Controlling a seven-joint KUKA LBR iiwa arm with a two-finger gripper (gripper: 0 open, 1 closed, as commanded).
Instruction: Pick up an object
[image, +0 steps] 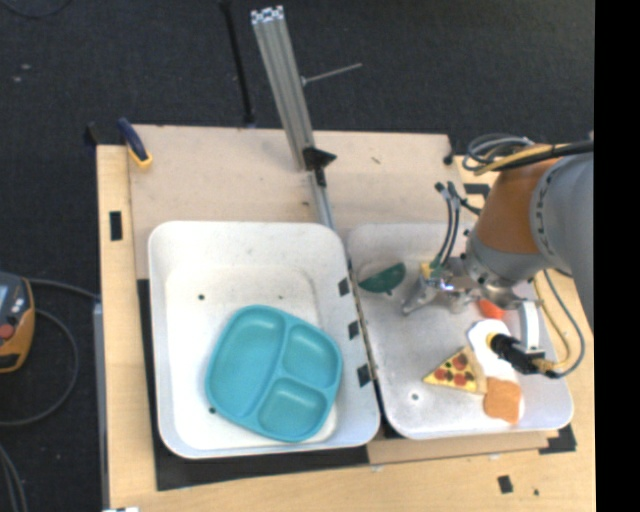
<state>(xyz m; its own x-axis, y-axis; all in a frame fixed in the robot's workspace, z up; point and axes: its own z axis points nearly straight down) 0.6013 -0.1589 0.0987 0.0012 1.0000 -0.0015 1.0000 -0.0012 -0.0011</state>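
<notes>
The green object (383, 277) lies in the right bin (400, 400), near its left wall, just left of the gripper (425, 293); its long axis runs roughly left to right. It appears dark green and rounded. Whether the jaws stand apart or together cannot be determined.

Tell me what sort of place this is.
Probably a robotics lab test bench: two shallow white bins sit on a plywood bench top, a grey arm with an orange band reaches in, and toy items like a pizza slice and a teal divided plate serve as targets.
</notes>
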